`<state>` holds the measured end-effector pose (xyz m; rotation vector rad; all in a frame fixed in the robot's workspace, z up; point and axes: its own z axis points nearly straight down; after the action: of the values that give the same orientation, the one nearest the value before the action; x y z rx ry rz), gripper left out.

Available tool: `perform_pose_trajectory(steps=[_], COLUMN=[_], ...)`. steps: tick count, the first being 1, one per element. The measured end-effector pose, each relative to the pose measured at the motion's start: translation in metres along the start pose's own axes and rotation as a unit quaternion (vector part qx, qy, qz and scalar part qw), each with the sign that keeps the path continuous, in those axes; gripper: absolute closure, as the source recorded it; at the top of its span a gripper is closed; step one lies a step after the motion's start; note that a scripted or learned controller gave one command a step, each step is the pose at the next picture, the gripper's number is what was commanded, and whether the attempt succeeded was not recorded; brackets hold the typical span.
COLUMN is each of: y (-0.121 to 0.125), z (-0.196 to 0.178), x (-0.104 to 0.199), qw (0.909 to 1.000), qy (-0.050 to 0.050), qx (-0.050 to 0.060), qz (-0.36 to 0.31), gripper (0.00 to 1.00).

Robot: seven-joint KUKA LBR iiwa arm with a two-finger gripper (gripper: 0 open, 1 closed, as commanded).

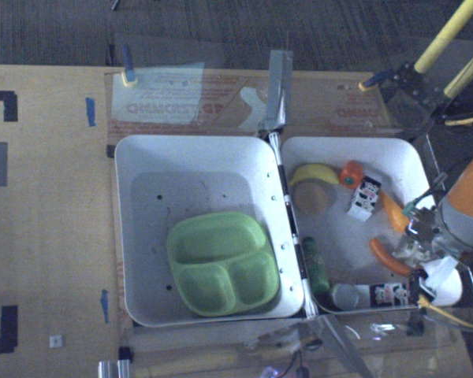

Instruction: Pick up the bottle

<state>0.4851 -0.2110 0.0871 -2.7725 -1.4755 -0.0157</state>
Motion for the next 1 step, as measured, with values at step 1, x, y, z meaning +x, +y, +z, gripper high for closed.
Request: perform_pose_trajectory(steps=[1], y=[0.0003], z=[0.0001], x=[-0.0015], qw=[1.0], qy=[-0.001], qx=[0.0], qz=[0.003], gripper=[1.0])
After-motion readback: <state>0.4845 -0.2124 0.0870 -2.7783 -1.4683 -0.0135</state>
